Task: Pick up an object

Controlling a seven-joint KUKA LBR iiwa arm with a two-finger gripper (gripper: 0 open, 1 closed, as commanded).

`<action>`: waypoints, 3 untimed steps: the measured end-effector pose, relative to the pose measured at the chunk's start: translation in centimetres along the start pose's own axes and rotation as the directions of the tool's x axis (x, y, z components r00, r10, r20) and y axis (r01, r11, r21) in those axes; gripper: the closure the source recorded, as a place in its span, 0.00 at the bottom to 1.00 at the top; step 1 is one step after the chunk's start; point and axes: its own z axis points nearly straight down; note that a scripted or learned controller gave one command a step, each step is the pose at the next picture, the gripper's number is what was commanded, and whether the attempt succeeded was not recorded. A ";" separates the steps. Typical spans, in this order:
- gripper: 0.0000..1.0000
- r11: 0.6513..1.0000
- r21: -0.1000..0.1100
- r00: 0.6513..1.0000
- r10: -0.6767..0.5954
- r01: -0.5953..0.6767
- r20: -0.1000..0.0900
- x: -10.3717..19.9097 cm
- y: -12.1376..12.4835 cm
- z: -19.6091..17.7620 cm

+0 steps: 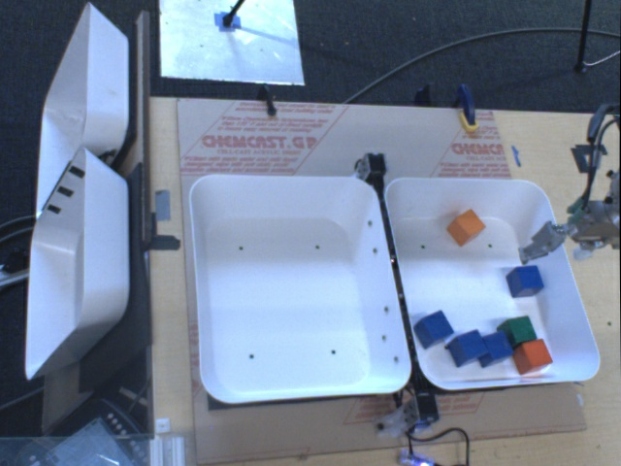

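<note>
The right bin holds several small blocks. An orange cube lies near its back. A blue cube rests by the right wall. At the front sit a blue cube, two more blue blocks, a green block and an orange-red block. My gripper reaches in over the bin's right rim, above and just behind the blue cube by the wall. Nothing is seen held in it.
The left bin stands beside the right one, with a narrow divider between them. Clamps and cables lie along the bench's back edge. White trays lean at the far left.
</note>
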 end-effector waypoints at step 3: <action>1.00 1.000 -0.002 1.000 -0.001 0.001 0.000 6.7 13.2 14.6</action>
